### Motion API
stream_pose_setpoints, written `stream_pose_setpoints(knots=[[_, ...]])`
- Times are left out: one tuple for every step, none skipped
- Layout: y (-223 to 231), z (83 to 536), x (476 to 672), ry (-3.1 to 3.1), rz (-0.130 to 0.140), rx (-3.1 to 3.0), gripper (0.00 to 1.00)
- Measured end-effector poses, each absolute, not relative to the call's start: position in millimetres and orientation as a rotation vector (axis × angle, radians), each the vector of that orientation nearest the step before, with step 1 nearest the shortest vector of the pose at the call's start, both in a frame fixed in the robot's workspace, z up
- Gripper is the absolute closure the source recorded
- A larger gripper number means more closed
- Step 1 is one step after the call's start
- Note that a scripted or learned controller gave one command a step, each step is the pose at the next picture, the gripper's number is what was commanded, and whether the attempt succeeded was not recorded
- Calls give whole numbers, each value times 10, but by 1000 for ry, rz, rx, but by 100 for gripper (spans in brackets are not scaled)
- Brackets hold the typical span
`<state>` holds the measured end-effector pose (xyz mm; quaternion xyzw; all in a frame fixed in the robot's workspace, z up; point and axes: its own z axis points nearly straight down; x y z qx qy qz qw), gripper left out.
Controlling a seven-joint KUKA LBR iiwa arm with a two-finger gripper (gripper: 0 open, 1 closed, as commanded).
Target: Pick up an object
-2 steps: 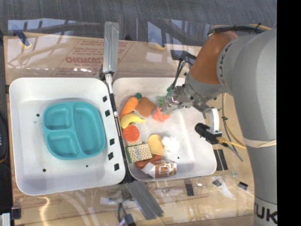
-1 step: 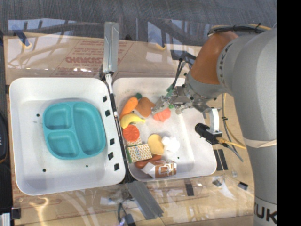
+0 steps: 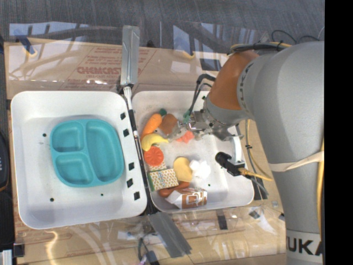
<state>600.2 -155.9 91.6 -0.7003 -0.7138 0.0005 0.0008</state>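
Looking down from my remote station, I see a bench point(image 3: 71, 65) covered in clear plastic sheeting over brown cardboard printed with red lettering, with dark ribbed flooring point(image 3: 110, 1) running along the top of the view. Two shallow white bins sit side by side on the bench, joined along a line of black clips point(image 3: 130, 148). The left bin point(image 3: 27, 164) holds a teal divided tray point(image 3: 85, 150) with three compartments, lying flat near its middle. The right bin point(image 3: 240, 189) carries a crowd of toy food: an orange carrot point(image 3: 152, 123) at the upper left, a brownish piece point(image 3: 169, 123) touching it on the right, a yellow banana point(image 3: 153, 141) just below, a round orange fruit point(image 3: 154, 156) under that, a green-and-white patterned box point(image 3: 164, 177), a pale yellow piece point(image 3: 182, 168) beside a white crumpled item point(image 3: 201, 169), a reddish sausage-like piece point(image 3: 174, 189), and a brown-and-white carton point(image 3: 190, 199) against the near wall. The grey arm point(image 3: 287, 109) with its orange band point(image 3: 229, 84) reaches in from the right, and the gripper point(image 3: 190, 127) sits low in the right bin, just beside the brownish piece and above a small pink-red object point(image 3: 186, 137). I cannot tell from here how the tool is set or whether it grips anything.
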Motion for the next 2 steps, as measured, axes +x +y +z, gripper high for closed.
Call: stream_pose_setpoints(knots=[[-1548, 1017, 6006, -2246, 3, -2191, 100], [-869, 2219, 6205, -2395, -4, -2038, 100]])
